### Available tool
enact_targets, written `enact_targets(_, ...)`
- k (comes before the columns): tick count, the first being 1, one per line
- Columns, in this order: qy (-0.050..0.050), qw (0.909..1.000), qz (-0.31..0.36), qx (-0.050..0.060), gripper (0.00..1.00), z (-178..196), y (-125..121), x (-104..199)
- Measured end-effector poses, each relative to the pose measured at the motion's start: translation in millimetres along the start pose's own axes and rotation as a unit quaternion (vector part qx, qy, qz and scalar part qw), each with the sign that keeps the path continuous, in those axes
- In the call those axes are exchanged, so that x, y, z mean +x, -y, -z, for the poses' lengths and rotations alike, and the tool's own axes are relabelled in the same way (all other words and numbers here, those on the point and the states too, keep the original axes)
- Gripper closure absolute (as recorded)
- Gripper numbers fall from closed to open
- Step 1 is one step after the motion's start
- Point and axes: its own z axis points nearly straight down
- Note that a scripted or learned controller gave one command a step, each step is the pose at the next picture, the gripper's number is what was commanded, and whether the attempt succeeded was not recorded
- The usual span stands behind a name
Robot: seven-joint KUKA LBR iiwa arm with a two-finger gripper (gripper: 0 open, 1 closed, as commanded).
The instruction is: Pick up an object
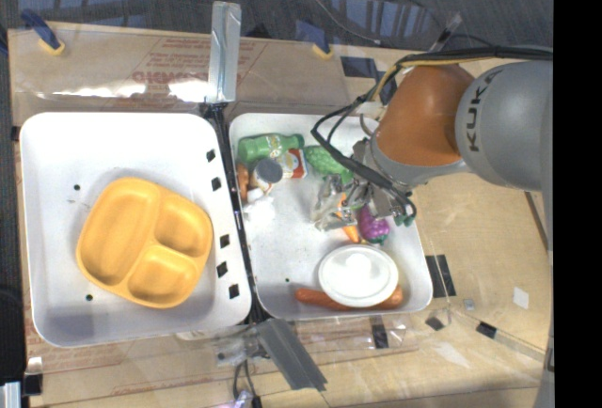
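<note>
the claw [362,209] is down in the right white plastic bin [282,289] among a small purple toy [374,227], a round white bowl [357,274] and an orange carrot [324,299]. i cannot tell its state or any hold; nothing looks lifted, so picking seems unfinished.

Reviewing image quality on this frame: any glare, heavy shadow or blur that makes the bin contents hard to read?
Camera view: even lighting, soft shadows; glare on the clear film behind the left bin; yellow tray sharp; the arm overhangs the right bin, and the clutter under the gripper is small and murky, so items there, beyond a purple object, are hard to tell apart.
</note>
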Motion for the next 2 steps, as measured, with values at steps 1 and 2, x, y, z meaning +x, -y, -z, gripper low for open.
enact_targets(1, 0.004, 0.9511, -0.309, 0.002, 1.00, 151, 36, -18)
enact_targets(2, -0.004, 0.9646, -0.264, 0.000, 1.00, 59, -27, -57)
